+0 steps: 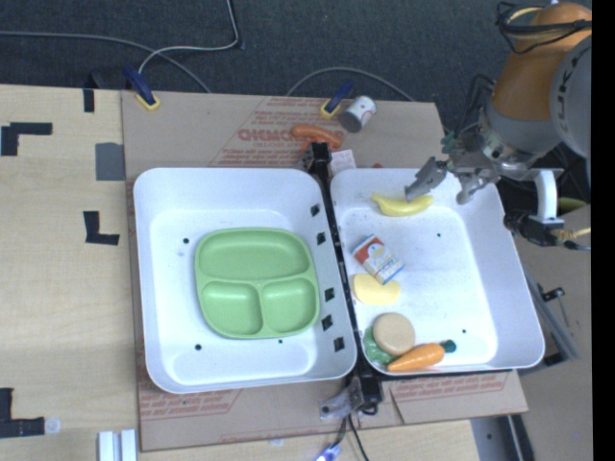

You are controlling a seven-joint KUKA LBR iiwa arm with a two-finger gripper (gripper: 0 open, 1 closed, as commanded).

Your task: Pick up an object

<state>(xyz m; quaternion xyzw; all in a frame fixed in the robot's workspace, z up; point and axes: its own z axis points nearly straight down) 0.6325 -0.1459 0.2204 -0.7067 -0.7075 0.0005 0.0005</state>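
My gripper hangs over the far edge of the right bin, its two fingers spread open with nothing between them. A yellow banana lies just left of the left finger, close to it. Nearer the bin's left wall sit a small red-and-white carton, a pale yellow piece, a round tan biscuit-like piece, something green and an orange carrot.
The left bin holds a green divided plate. Behind the bins on the cardboard lie an orange item and a grey cylinder. Blue clamps and a cable run along the back.
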